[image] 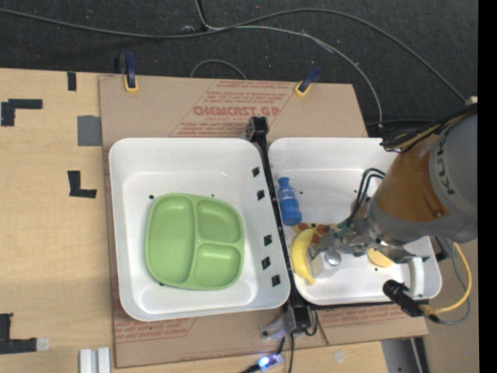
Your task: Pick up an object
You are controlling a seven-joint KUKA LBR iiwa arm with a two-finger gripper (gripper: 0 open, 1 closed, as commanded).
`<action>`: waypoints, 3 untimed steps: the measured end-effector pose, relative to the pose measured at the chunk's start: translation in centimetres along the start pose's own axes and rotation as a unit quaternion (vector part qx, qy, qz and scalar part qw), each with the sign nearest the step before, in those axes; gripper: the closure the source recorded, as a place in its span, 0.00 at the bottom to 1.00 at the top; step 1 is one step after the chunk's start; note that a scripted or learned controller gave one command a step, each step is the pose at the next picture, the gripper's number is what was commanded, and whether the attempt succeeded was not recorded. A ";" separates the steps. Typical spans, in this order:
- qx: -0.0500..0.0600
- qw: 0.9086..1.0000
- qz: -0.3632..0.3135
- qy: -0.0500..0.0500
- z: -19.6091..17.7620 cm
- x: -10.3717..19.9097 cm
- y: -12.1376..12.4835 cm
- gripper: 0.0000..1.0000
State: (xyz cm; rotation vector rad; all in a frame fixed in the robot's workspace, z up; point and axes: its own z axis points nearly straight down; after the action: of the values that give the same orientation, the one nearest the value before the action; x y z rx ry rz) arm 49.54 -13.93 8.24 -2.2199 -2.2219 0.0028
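Note:
In the right bin [334, 155] a small blue bottle [288, 202] lies against the left wall. A yellow banana [300, 258] curves along the front left corner. My gripper [329, 253] is down low in the bin, just right of the banana and close to a small red and yellow piece [318, 232]. The arm hides whatever sits directly under the gripper. Another yellow object [380, 257] peeks out from beneath the wrist to the right.
A green divided plate [194, 241] lies in the left bin [124, 208]. The grey arm with its orange band [411, 189] covers the right bin's right half. A black divider [268, 208] runs between the bins. A cable and plug [404, 295] hang over the front rim.

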 end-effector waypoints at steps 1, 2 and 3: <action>-0.001 1.000 0.000 0.000 -1.3 0.0 0.0 1.00; -0.001 1.000 0.001 0.000 -6.2 -1.0 -0.2 1.00; -0.003 1.000 0.000 -0.001 -12.0 -1.7 0.3 1.00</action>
State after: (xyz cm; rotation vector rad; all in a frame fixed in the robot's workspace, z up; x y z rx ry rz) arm 49.84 -15.65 20.26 -2.2233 -2.2256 -0.0025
